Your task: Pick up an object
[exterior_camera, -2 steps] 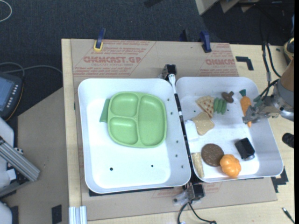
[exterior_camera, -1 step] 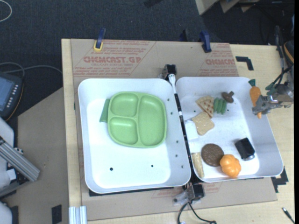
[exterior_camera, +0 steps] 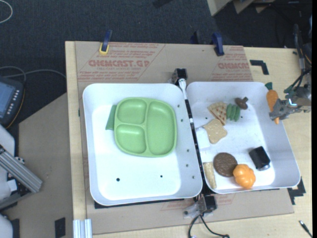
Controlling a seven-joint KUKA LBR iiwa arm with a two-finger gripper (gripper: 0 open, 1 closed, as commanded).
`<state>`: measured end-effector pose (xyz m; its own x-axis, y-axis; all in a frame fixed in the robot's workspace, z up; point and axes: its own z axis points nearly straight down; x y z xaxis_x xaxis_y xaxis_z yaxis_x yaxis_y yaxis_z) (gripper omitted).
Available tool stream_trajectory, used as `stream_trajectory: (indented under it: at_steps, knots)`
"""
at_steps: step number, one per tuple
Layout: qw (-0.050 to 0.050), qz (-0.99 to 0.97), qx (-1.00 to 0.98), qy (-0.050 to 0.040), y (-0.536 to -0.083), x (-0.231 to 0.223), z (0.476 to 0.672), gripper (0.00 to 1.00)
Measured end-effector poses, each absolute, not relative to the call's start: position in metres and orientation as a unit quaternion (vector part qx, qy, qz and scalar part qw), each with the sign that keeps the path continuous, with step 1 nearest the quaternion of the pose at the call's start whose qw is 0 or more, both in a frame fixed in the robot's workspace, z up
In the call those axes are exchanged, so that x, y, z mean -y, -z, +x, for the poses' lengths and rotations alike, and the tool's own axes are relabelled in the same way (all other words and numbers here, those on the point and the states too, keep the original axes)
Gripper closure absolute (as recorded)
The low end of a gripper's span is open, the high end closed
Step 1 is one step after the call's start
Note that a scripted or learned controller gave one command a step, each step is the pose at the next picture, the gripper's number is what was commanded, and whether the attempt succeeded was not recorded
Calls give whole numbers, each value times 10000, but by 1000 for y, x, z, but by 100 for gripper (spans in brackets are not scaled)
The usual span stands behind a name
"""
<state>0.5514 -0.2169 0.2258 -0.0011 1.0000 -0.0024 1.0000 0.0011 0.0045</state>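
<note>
- Gripper (exterior_camera: 283, 109) hovers at the right bin's (exterior_camera: 285, 148) right rim; whether it's clamped, I cannot tell.
- Carrot (exterior_camera: 272, 97) sits just beside it, far-left.

Bins (exterior_camera: 99, 182): 2
Green plate (exterior_camera: 146, 127): 1
Crackers (exterior_camera: 215, 131): 2
Brown disc (exterior_camera: 225, 164): 1
Orange fruit (exterior_camera: 244, 176): 1
Black block (exterior_camera: 259, 158): 1
Carrot (exterior_camera: 272, 98): 1
Clamps (exterior_camera: 105, 43): 2

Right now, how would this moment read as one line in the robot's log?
task: pick up an object | gripper: at right white bin's right rim, holding nothing seen | green divided plate: left white bin
</note>
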Motion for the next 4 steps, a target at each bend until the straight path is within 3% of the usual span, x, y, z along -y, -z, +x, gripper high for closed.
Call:
stream_trajectory:
  at_steps: [2, 3, 4]
  knots:
    - [-26, 7052, -7090, -1, -214, 119, 521, 100]
    - [-18, 7048, -7094, -9, -233, 64, 506, 100]
    - [-15, 7064, -7078, 4, -233, 53, 503, 100]
